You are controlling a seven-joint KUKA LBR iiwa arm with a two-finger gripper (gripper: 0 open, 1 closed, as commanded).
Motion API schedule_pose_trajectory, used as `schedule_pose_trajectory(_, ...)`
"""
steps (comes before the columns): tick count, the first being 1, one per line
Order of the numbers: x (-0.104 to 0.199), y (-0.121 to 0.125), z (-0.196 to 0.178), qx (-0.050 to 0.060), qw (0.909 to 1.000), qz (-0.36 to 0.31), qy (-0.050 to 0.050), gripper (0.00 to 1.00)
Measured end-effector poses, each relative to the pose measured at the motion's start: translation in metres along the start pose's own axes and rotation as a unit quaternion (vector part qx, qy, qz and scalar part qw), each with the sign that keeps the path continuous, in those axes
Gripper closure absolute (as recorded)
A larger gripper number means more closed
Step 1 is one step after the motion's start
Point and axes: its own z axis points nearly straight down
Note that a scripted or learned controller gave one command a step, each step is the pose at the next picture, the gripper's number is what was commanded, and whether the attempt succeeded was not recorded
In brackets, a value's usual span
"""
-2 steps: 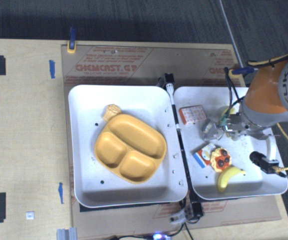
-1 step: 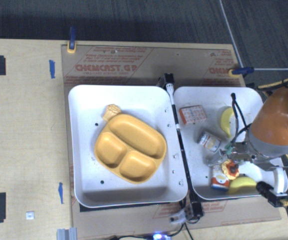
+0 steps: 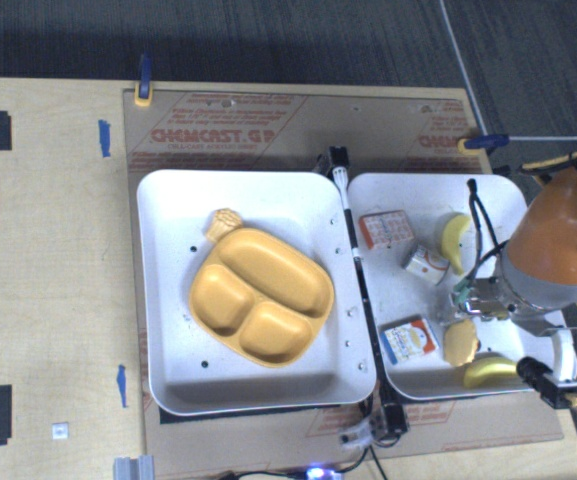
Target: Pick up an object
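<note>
Nearest the lens, a yellow banana (image 3: 489, 371) lies in the right bin (image 3: 513, 196), long axis roughly left-to-right along the near wall. Just above it sits a pale round thing (image 3: 460, 342), perhaps a potato. Over that hangs the gripper (image 3: 465, 303); how it stands I cannot tell. Left bin (image 3: 158, 268) carries a yellow divided tray (image 3: 258, 294).

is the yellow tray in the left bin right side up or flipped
Right side up: the yellow tray shows its three hollow compartments facing upward in the left bin.

Right bin (image 3: 393, 190) crowded with small items; left bin's corners (image 3: 168, 203) stay open
</note>
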Motion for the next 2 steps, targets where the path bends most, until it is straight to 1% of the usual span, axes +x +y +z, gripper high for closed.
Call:
schedule_pose_trajectory(1, 0.043, 0.042, 0.01, 0.002, 1.0, -0.001, 0.001, 1.0)
schedule_pose_trajectory(2, 0.117, 0.07, -0.088, 0.004, 1.0, -0.001, 0.002, 1.0)
